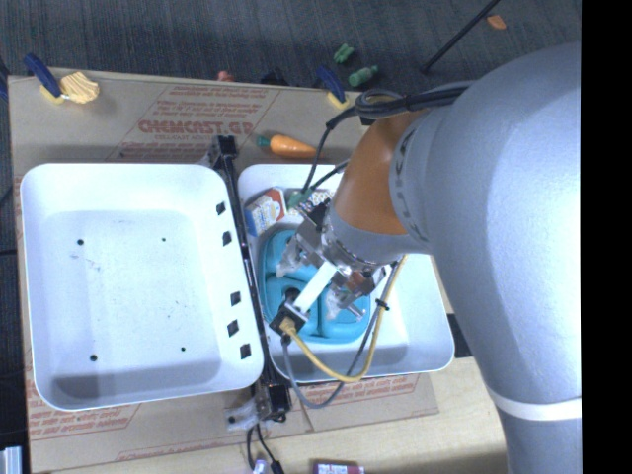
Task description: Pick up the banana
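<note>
My gripper (318,282) is low inside the right bin (427,336), over a blue object (279,253) lying against the bin's left wall. The grey arm and its orange band (370,181) cover most of this bin, hiding what lies beneath. A thin yellow curved strand (341,371) runs along the bin's front wall and looks like a cable from the wrist. I cannot make out a banana's shape among the visible items.
A small red and white pack (265,208) lies at the right bin's back left. The left bin (39,265) stands beside it, across a black divider (237,255). An orange carrot-like toy (289,146) rests on the cardboard behind the bins.
</note>
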`<control>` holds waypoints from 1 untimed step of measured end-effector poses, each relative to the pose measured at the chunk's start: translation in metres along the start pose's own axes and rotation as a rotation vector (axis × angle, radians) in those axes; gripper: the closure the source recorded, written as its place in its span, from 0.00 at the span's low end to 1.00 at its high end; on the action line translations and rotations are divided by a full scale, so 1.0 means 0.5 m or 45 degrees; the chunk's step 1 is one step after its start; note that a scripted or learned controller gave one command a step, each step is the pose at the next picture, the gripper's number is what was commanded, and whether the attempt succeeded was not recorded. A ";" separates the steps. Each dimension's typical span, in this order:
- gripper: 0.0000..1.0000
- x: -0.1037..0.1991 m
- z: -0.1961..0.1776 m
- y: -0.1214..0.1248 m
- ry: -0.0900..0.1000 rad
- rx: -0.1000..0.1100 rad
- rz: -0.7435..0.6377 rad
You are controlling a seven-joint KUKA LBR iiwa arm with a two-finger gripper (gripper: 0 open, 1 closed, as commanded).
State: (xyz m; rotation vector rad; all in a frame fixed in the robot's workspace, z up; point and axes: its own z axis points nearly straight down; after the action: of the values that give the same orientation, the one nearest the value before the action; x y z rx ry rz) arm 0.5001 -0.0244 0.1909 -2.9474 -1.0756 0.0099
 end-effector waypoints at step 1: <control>0.00 -0.050 0.000 -0.017 0.001 0.001 0.070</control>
State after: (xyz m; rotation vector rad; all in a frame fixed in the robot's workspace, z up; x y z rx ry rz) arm 0.4754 -0.0342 0.1910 -2.9752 -0.9941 0.0099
